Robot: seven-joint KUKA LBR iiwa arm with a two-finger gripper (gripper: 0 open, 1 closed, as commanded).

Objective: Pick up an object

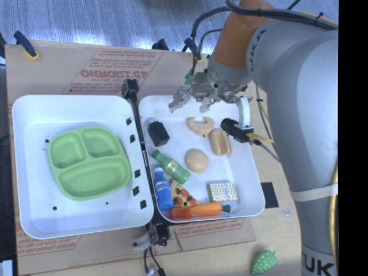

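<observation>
My gripper [191, 101] hangs over the back edge of the right bin [250, 177], open, with nothing between its fingers [177, 100]. Just in front of it lies a tan croissant [200, 125], and beside that a hot dog bun [219, 142]. A black block [158, 133] sits at the bin's left side. Further forward are a beige round bun [196, 160], a green bottle [170, 165], a blue bottle [163, 188], a pizza slice [183, 196], a carrot [195, 210] and a speckled green box [222, 191].
The left bin [29, 114] holds a green divided plate [89, 161]. A black clip rail [133, 125] runs between the bins. A bunch of green grapes [263, 261] lies on the bench in front of the right bin. The arm's grey body [299, 96] fills the right side.
</observation>
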